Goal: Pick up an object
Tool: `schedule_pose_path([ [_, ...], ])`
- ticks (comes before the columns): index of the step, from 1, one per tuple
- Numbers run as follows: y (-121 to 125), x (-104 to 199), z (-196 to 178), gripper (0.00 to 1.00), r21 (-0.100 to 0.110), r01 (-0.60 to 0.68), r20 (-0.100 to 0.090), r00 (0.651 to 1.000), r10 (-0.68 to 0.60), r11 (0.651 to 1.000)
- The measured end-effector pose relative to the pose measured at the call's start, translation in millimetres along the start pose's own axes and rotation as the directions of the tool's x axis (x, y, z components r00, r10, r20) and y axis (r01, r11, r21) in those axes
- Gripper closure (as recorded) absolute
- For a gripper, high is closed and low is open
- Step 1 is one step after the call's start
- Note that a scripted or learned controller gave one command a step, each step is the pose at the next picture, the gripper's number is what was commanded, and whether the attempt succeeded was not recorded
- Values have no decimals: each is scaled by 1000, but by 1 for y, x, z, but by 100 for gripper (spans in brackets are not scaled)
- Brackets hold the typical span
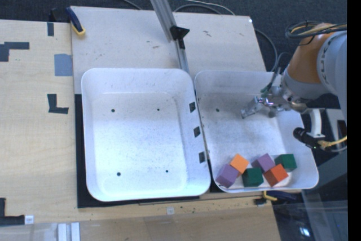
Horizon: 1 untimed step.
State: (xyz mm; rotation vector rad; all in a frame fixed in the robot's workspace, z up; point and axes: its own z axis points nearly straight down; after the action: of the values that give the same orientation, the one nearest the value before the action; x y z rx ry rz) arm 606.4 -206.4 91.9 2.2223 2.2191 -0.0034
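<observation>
Several small blocks lie clustered at the near edge of the right bin (225, 87): an orange block (239, 163), a purple block (227, 175), a second purple block (263, 162), a green block (252, 177), a red-orange block (276, 174) and a dark green block (286, 162). My gripper (248, 112) hangs over the middle right of that bin, pointing left, well back from the blocks. Nothing shows between its fingers. The grey arm with its orange band (307, 62) comes in from the right.
The left bin (101, 82) sits beside the right one, with a shared rim in between. A slanted metal rail (161, 0) runs down from the top to the bins' junction. A yellow-handled tool (76, 22) lies at the bench's back left. Cables trail behind.
</observation>
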Motion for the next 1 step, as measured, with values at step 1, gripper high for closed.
schedule_pose_path([
  [1,48,-2,0,0,-4,4,-1,1000,-4,1000],
])
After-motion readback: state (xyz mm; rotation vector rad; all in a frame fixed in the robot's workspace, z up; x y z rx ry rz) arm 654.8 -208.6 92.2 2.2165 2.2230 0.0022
